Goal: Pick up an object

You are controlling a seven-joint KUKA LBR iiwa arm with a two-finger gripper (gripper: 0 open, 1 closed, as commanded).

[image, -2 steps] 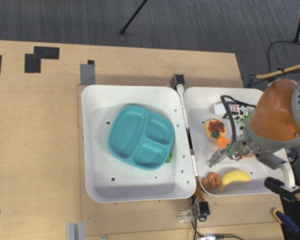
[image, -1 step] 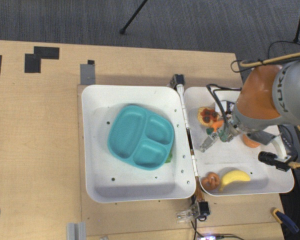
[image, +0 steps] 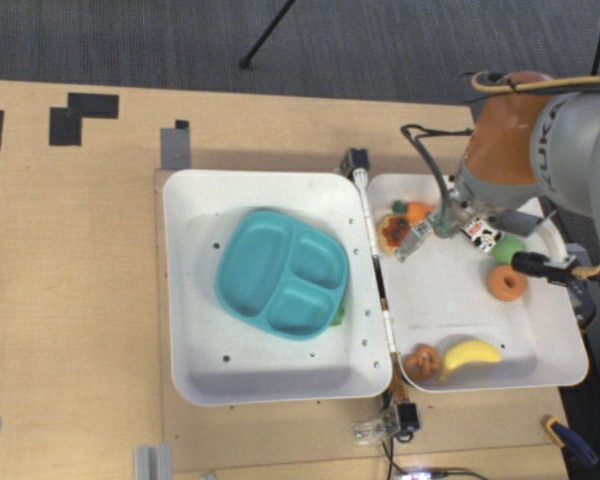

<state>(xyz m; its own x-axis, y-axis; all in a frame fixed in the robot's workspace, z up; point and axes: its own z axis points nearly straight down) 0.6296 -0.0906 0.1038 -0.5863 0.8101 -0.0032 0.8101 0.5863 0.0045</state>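
One gripper [image: 412, 240] sits low in the right bin [image: 480, 313], and I cannot tell its state. It is touching or just beside an orange toy [image: 392, 230] at the bin's upper left. I see a donut [image: 506, 283] toward the bin's right, a banana [image: 470, 356] near its lower edge, and a teal tray [image: 282, 273] in the left bin [image: 195, 348].

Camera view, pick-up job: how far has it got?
Done: the arm has reached into the right bin. In hand: the tool sits low at the orange toys by the divider; a grip isn't discernible. Left: lifting something. Banana and donut lie untouched.
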